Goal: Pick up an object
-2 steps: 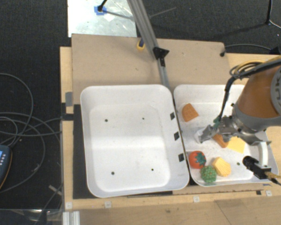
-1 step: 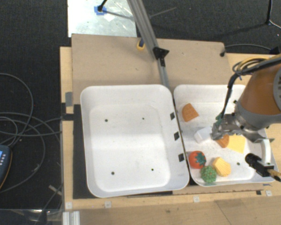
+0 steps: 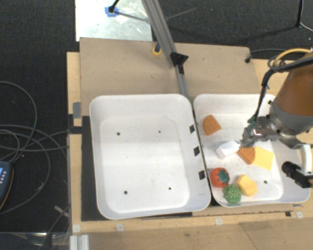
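The gripper [image 3: 249,141] hangs low over the right bin [image 3: 227,102], directly above the upper end of an orange wedge-shaped block [image 3: 246,154] that lies near the middle of that bin. The wedge's long axis runs at a slant, its narrower tip pointing toward the bin's left wall and its broad end pressing against a yellow wedge [image 3: 264,159] on the side nearer the right rim. Whether the jaws are apart or together cannot be told, and no object shows between them. Just left of the orange wedge, touching or nearly so, sits a small white block [image 3: 227,149]. A second orange piece [image 3: 211,124] rests alone nearer the bin's far left corner. Along the near rim lie a red tomato-like toy [image 3: 219,177], a green bumpy toy [image 3: 232,194] touching it, and a yellow-orange block [image 3: 247,185] just beside the green one. The left bin [image 3: 141,108] stands alongside, its right wall against the right bin's left wall.
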Tool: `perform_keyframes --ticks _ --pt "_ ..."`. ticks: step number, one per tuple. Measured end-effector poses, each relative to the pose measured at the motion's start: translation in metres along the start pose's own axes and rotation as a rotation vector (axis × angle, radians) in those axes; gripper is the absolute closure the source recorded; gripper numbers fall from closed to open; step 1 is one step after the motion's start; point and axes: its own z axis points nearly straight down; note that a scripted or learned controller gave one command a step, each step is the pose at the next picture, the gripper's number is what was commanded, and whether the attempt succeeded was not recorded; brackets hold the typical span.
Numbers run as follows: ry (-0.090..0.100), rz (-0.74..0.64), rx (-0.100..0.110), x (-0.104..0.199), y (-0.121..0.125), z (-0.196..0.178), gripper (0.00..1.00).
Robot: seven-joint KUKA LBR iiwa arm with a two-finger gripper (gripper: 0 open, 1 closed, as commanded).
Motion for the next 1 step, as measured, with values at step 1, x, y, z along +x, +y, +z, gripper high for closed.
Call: perform_keyframes --ticks 1 --pt "0.000 -0.001 -0.001 0.0064 0.0055 -0.0465 1.00"
